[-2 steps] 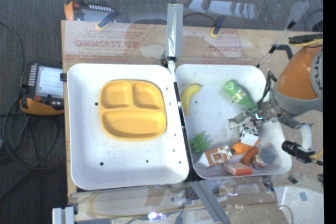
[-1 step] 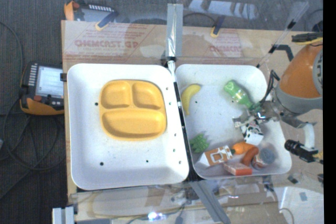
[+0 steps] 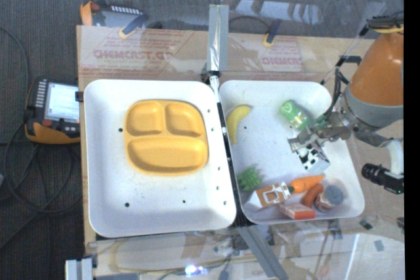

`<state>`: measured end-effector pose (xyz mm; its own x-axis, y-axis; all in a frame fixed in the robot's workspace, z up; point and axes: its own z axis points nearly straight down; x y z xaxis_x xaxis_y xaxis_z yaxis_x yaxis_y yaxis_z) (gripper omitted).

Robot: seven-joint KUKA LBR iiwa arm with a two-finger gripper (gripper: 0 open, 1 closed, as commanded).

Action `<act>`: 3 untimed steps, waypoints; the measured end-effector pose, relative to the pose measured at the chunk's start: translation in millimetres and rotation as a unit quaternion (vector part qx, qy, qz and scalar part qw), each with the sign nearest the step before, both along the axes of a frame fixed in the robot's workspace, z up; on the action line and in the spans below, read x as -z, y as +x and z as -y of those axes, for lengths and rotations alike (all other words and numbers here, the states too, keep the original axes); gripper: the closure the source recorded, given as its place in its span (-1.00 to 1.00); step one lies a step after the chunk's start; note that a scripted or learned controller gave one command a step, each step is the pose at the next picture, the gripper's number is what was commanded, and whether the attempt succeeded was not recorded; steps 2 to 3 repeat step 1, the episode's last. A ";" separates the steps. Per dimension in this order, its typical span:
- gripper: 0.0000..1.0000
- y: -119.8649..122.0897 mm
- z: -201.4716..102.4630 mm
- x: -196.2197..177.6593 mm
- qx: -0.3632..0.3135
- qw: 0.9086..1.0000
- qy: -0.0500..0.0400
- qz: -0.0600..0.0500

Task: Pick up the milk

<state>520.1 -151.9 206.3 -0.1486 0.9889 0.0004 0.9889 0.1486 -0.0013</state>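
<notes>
yellow divided tray (image 3: pixel 166 136) in a white bin (image 3: pixel 105 200), black-and-white cow-patched milk (image 3: pixel 314 155), green bottle (image 3: pixel 294 113), orange carrot (image 3: pixel 306 183).

The black-and-white cow-patterned milk carton (image 3: pixel 313 156) lies in the right bin's middle.

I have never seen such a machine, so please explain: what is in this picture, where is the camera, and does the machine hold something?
The camera looks down at a slant on two white bins. The left bin holds a yellow divided tray. The right bin holds toy food: a banana, a green bottle, a carrot and a black-and-white milk carton. The grey and orange shape is a robot arm. Its claw sits right over the milk; whether it grips it, I cannot tell.
</notes>
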 end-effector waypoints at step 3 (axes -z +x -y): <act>1.00 6.0 18.1 56.9 -0.021 1.000 0.000 -0.001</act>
